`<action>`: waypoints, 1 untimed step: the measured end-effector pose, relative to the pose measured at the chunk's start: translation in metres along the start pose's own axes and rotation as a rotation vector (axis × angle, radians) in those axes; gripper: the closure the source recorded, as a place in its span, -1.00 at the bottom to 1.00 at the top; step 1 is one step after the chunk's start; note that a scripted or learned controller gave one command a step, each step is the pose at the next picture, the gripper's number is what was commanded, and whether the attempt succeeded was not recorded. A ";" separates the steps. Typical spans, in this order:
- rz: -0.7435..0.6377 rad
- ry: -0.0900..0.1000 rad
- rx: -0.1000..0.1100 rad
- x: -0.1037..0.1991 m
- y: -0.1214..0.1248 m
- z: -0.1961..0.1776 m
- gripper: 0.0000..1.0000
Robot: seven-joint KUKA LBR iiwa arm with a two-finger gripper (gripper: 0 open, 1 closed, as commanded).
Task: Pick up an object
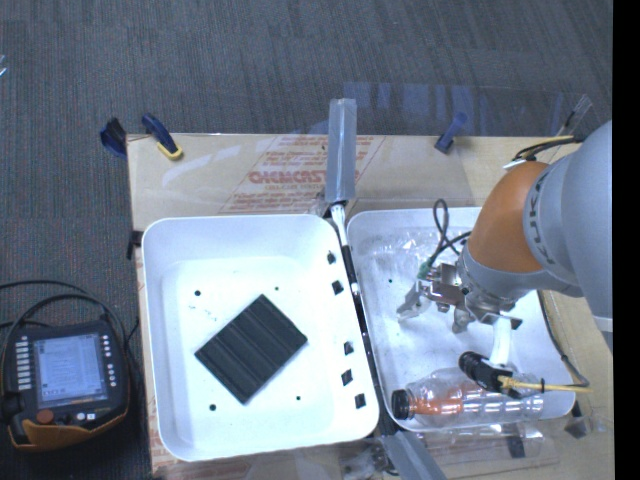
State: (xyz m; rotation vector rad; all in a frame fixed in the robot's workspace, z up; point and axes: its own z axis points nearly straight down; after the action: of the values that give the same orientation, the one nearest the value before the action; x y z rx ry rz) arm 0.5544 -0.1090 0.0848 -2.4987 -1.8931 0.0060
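Claw (436,306) spread and empty; clear plastic bottle (455,403) lying on its side just nearside of it — judged light, slick, crushable, liable to roll — best gripped across mid-body.

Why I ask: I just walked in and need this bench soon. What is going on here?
A grey KUKA arm reaches in from the right, and its gripper hangs low over the right bin. A clear plastic bottle lies on its side along that bin's near edge, apart from the gripper. A black ribbed pad lies flat in the left bin. Nothing appears lifted yet.
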 end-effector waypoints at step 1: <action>0.077 -0.001 -0.002 -0.074 0.042 -0.064 -1.00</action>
State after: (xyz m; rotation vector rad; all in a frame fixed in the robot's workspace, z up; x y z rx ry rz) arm 0.5754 -0.1921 0.1484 -2.5718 -1.7968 0.0049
